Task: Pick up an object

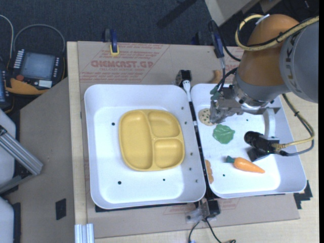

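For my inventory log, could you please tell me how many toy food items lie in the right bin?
3 clearly: a cookie at the bin's left edge by the gripper, a green leafy piece mid-bin, and a carrot nearer the front. The arm may hide more.

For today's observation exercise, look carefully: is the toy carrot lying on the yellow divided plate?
No. The carrot lies in the right bin, while the yellow divided plate sits in the left bin with nothing on it.

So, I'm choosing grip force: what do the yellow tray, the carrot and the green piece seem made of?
Yellow tray: likely hard moulded plastic, smooth with a soft sheen. Carrot: probably toy plastic, uniform glossy orange. Green piece: crinkled, lettuce-like, perhaps soft plastic or rubber; hard to tell.
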Robot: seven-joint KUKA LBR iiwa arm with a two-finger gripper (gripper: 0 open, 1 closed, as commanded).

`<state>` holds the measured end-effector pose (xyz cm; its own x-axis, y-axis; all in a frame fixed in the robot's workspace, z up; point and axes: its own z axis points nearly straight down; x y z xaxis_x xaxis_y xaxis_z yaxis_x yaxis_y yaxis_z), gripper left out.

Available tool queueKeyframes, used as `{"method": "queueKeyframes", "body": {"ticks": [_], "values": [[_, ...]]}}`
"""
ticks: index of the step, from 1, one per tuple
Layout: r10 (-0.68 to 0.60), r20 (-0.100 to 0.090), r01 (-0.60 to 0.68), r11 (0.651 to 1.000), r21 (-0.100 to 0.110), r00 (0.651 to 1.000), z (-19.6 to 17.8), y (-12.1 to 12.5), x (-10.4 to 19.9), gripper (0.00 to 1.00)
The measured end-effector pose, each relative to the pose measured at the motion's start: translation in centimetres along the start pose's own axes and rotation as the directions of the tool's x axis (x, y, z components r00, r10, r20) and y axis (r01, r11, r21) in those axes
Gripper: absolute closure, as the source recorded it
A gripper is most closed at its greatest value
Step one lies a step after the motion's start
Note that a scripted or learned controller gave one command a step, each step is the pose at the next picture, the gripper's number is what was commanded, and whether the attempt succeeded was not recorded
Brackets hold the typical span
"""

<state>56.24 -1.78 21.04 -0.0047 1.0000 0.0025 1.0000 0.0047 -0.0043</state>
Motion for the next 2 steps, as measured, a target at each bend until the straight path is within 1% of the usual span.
{"method": "queueKeyframes", "body": {"ticks": [1,2], "values": [[-0.002,-0.001,0.002,1.0,-0.001,1.0,-0.2,-2.4,5.9,1.0],[-0.002,0.0,0.002,1.0,-0.005,1.0,-2.0,-4.4,10.9,1.0]]}}
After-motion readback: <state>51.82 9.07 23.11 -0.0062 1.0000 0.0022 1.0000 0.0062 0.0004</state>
